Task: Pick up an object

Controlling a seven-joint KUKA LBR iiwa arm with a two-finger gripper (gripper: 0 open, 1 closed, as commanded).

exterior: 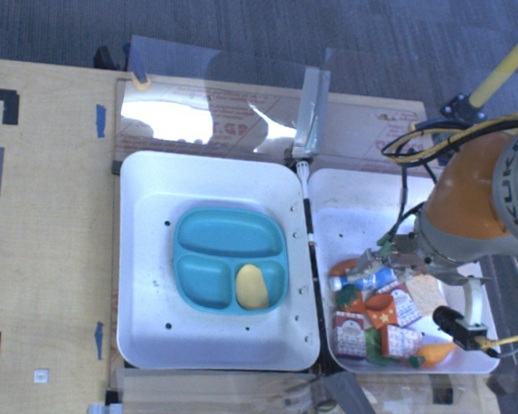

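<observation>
The right bin [357, 214] holds a heap of small toy foods: red-and-white cartons [349, 332], a blue-labelled bottle [374, 279], an orange carrot-like piece [435, 352], green bits and a pale slice [426, 293]. My gripper [383, 253] hangs low over the upper left of this heap, just above the bottle. The orange and grey wrist [469, 205] covers its upper part. Nothing shows between the fingers.
The left bin [140, 237] carries a teal divided tray [191, 281] with a yellow lemon-like object [252, 287] in its lower right compartment. A clear plastic wall stands behind both bins. Cables and a yellow pole lie at upper right.
</observation>
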